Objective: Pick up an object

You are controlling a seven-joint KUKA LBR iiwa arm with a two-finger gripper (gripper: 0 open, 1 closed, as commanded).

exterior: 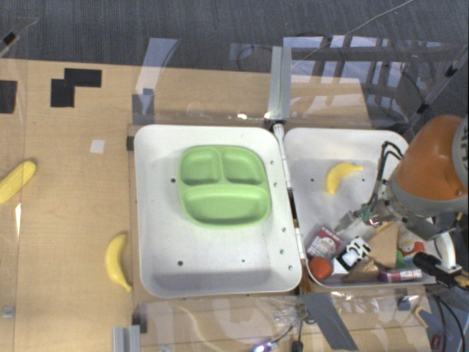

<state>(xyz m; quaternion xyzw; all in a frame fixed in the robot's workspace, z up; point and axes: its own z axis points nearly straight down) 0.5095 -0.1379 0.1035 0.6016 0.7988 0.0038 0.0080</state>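
Arm's hand (364,222) low in right bin (311,152), above clutter at bin's near edge; cannot tell its state. Yellow banana toy (340,175) lies apart, mid-bin. Green divided tray (223,185) in left bin (157,218).

I can read no text, label, brand, number or sign here: the red-and-white packet (323,243) and the black-and-white item (355,254) in the right bin (344,141) carry print too small to make out.
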